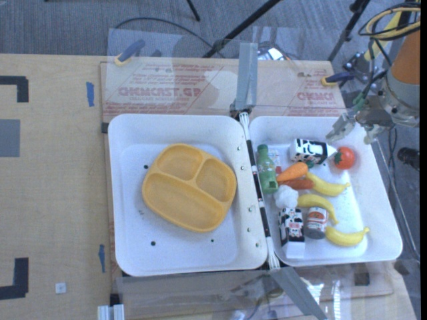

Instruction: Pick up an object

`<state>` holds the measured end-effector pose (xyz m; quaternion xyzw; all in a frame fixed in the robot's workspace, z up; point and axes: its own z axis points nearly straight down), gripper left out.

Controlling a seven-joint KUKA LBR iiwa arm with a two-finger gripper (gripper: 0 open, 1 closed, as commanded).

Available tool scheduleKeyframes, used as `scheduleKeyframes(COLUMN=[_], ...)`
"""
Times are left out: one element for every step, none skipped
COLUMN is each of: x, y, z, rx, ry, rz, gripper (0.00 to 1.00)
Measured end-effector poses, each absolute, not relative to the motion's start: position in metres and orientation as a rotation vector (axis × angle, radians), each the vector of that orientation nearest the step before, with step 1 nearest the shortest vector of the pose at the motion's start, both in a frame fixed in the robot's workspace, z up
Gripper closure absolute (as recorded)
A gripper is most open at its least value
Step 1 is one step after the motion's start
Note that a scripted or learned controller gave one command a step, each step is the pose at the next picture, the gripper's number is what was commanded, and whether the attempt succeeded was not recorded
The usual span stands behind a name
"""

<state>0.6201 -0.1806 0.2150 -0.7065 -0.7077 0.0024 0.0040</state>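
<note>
My gripper hangs over the far right corner of the right bin, open, with nothing between its fingers. Just below it lie a red tomato and a black-and-white cow toy. Further into the bin are an orange carrot, a green bottle, a white lump and three yellow bananas. A small cow-print carton and a brown jar stand near the front.
The left bin holds a yellow divided plate. A grey divider bar runs back from between the bins. Yellow cables loop above the arm at the top right.
</note>
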Motion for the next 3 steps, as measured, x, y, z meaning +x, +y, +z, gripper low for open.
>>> scheduleKeyframes(x=[0.594,0.594,0.575], y=[-0.123,-0.123,-0.056], z=[0.098,0.104,0.243], rx=[-2.400,-2.399,-2.269], ry=[-2.020,-2.016,-2.174], rz=[0.006,0.010,-0.001], gripper=[0.00,1.00,1.00])
